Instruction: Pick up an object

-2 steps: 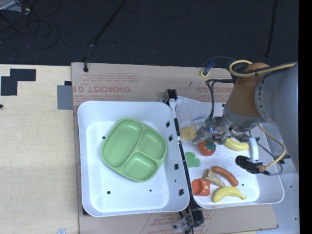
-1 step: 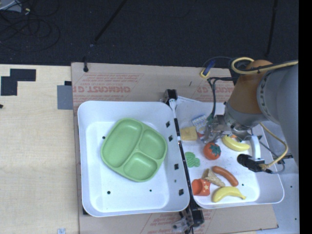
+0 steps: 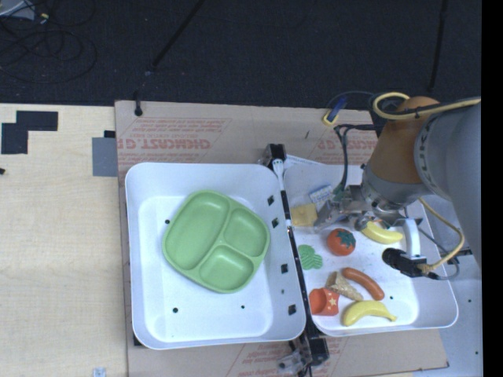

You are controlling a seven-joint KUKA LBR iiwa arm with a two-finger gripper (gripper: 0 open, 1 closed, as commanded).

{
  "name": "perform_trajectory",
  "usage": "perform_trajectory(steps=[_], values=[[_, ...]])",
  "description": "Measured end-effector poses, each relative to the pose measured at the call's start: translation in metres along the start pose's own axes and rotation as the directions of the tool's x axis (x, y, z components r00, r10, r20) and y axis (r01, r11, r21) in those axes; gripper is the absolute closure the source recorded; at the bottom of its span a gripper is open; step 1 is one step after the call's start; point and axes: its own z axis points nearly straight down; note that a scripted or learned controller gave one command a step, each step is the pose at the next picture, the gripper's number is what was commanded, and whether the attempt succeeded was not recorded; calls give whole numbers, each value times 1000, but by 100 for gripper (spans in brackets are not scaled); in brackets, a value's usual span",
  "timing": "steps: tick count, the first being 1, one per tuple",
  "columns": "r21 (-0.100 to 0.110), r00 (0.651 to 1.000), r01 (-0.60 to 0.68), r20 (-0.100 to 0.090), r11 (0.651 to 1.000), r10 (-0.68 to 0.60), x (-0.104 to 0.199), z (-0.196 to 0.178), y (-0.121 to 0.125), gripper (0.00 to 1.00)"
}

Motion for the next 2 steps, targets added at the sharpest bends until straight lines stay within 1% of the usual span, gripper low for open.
perform_trajectory(steps=[1, 2], values=[[-1, 1000, 2, 2, 1000, -2, 40, 11, -46, 0], [-2, 1000, -4, 1, 1000, 4, 38, 0, -46, 100]])
